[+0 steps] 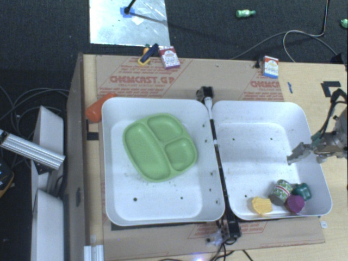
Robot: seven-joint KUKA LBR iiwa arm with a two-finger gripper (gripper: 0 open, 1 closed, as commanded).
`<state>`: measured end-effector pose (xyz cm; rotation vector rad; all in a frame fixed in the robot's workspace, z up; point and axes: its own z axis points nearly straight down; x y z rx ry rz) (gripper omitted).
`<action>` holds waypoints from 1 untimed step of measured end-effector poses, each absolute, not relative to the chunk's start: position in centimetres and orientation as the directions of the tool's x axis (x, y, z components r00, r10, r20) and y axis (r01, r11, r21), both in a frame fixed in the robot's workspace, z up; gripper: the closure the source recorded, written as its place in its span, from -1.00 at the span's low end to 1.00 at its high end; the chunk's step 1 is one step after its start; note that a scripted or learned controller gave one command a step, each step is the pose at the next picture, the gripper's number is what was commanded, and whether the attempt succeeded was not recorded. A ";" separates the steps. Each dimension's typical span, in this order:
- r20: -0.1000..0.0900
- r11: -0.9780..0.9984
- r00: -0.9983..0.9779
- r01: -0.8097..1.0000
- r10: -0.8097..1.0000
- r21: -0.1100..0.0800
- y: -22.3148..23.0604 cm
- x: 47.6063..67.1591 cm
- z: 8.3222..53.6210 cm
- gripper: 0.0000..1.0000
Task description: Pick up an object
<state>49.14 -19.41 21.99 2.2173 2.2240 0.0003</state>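
Four small objects sit bunched in the right bin's [255,116] front right corner: lemon [261,205], can [281,191], teal thing [302,190], purple ball [295,203]. Your claw [321,145] hangs at the right wall, behind them; can't tell its spread.

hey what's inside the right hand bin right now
In the right bin, four small things cluster in its near right corner: a yellow piece, a striped can, a purple ball and a teal object. What lies beneath them is covered.
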 end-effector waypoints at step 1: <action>0.000 0.001 -0.001 1.000 1.000 -0.001 -20.6 50.1 14.6 -1.00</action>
